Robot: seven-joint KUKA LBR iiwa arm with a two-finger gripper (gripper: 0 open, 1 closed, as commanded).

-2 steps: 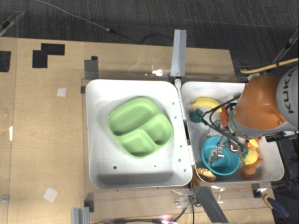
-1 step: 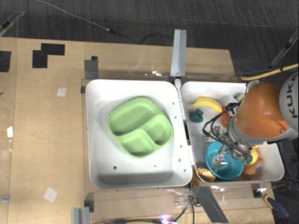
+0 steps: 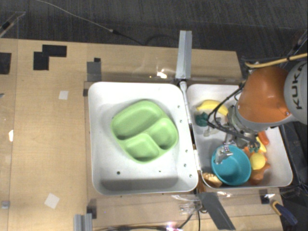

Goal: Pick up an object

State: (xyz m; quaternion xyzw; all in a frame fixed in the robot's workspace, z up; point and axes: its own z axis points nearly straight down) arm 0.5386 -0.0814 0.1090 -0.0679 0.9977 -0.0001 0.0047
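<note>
The right bin [image 3: 207, 94] holds a teal bowl [image 3: 233, 168] near its front, a yellow banana [image 3: 210, 106] at the back left, a small teal piece [image 3: 200, 120], orange and yellow pieces [image 3: 259, 160] at the right and a tan piece [image 3: 211, 179] at the front left. My gripper [image 3: 224, 151] reaches down from the orange wrist band [image 3: 263, 96] and sits right over the bowl's back rim. Its metal tip looks to be touching the rim. Nothing can be made out between the fingers.
The left bin [image 3: 101, 177] holds a green divided plate [image 3: 144, 130] in its middle. A grey metal post [image 3: 183, 54] stands behind the wall between the two bins. Cables hang by the wrist over the right bin.
</note>
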